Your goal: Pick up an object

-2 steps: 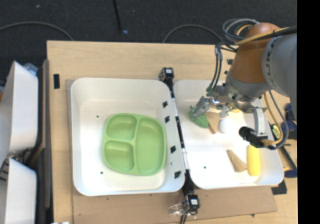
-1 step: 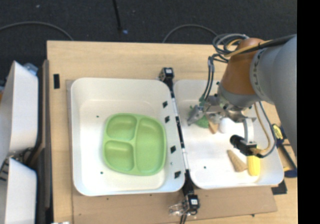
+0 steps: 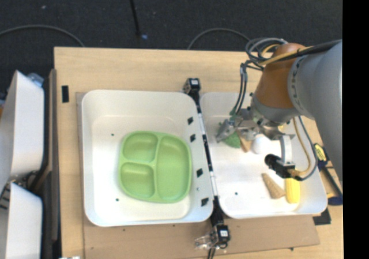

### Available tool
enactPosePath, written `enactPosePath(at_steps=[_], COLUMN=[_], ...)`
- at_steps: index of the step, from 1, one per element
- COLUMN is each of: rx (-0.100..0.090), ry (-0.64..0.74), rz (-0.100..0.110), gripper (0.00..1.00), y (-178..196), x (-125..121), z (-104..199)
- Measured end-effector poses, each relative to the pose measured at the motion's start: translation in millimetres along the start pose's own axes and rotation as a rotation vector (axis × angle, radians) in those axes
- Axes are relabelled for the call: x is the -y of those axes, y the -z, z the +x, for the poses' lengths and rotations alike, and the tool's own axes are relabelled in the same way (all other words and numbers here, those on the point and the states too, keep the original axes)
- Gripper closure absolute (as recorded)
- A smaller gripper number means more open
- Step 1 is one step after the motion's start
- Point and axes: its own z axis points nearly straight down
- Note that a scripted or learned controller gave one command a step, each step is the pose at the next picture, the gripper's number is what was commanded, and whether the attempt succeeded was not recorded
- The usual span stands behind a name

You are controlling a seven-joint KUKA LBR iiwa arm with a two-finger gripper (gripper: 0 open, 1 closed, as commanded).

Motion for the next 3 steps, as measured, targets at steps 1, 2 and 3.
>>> enactPosePath(at_steps=[1, 2, 3], rx=[0.0, -0.004, -0.004], ry=[-0.006, 0.007, 0.007], rz=[-0.001, 0.009, 0.013], gripper=[1.0, 1.0, 1.0], y=[9.2, 72.8, 95.3], x=[-0.1, -8.2, -9.5], z=[-1.2, -3.4, -4.9])
